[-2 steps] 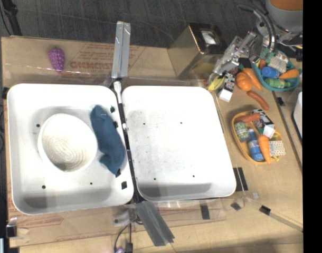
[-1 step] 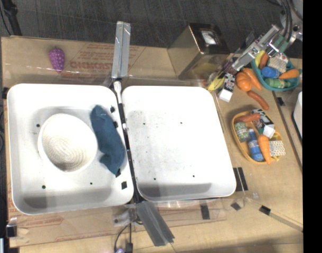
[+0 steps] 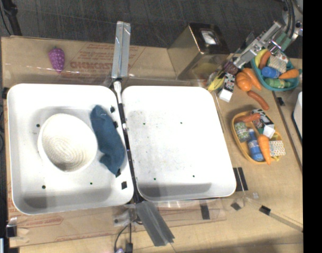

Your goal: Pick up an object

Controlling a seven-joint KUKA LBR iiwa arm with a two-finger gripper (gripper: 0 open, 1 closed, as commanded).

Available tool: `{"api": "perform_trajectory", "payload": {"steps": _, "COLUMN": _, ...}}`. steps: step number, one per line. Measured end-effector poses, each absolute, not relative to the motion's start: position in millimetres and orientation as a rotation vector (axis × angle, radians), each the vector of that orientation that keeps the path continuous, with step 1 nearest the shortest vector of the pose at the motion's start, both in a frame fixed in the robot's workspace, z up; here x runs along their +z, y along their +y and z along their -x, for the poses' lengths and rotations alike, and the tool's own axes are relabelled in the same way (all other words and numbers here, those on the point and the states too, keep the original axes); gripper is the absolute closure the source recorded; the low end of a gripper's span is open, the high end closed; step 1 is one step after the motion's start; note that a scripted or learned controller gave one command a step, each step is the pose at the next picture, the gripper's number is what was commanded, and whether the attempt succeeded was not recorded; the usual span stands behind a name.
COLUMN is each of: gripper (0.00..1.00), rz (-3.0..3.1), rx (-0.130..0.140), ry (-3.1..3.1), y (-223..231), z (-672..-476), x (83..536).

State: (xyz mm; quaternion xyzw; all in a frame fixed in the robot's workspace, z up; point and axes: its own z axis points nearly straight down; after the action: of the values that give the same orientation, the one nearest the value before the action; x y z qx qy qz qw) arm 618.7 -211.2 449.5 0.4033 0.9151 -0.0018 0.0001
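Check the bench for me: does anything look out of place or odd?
A purple berry-like toy lies outside both bins, on the cardboard beyond the left bin. Inside that bin, a crumpled blue cloth lies against a white round woven item. Nothing looks spilled or broken.

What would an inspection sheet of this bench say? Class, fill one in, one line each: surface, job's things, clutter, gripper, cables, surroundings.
Surface: brown bench bearing the left bin and right bin, side by side.
Job's things: white woven hat and blue cloth, touching, both in the left bin.
Clutter: purple toy on the bench behind the left bin; yellow basket and blue bowl of toy food, right of the bins.
Gripper: gripper at top right, above the bench, away from the bins.
Cables: dark cable at the front edge.
Surroundings: dark carpet behind.
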Motion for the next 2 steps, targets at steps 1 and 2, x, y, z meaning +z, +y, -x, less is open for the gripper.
{"api": "perform_trajectory", "payload": {"steps": 1, "gripper": 1.0, "rz": -1.259, "rx": -0.008, "ry": 2.878, "y": -211.0, "z": -621.3, "x": 457.7}}
{"api": "perform_trajectory", "payload": {"steps": 2, "gripper": 1.0, "rz": -0.803, "rx": 0.0, "ry": 3.045, "y": -208.1, "z": -648.8, "x": 377.7}}
